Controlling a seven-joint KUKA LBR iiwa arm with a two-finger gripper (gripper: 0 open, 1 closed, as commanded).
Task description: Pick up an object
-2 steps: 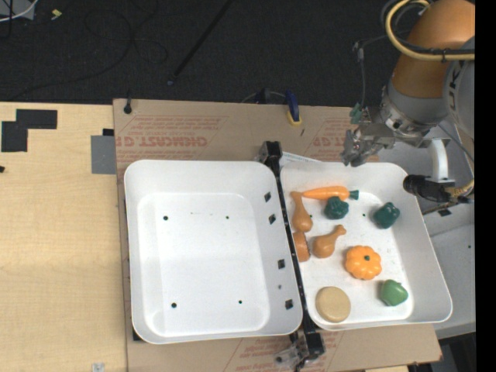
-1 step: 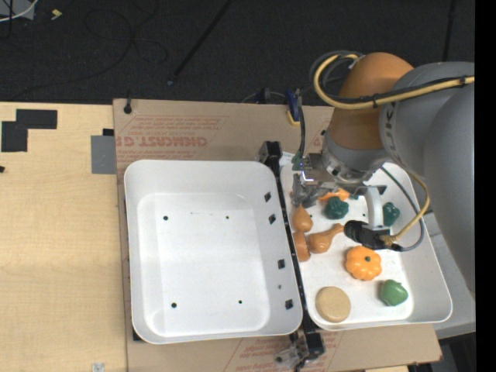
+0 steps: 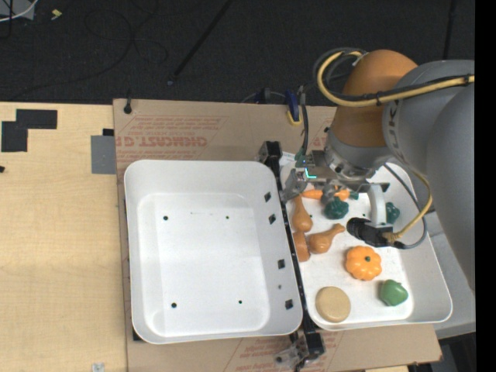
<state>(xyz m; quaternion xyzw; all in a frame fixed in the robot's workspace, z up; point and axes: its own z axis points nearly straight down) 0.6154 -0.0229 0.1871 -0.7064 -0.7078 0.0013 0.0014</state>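
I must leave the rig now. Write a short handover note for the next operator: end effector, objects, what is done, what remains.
End effector: low over the far end of the right bin; open or shut cannot be judged.
Objects, all in the right bin: carrot and teal piece right by the end effector; drumstick, pumpkin, green pepper and beige round piece nearer the camera.
Done: no object seen lifted.
Left: grasp one object and lift it.

Orange pumpkin [image 3: 363, 263] upright in the right bin [image 3: 425, 281], green pepper [image 3: 393, 293] just beside it, tan round biscuit [image 3: 334, 304] flat near the front rim, brown drumstick [image 3: 325, 239] lying toward the left wall
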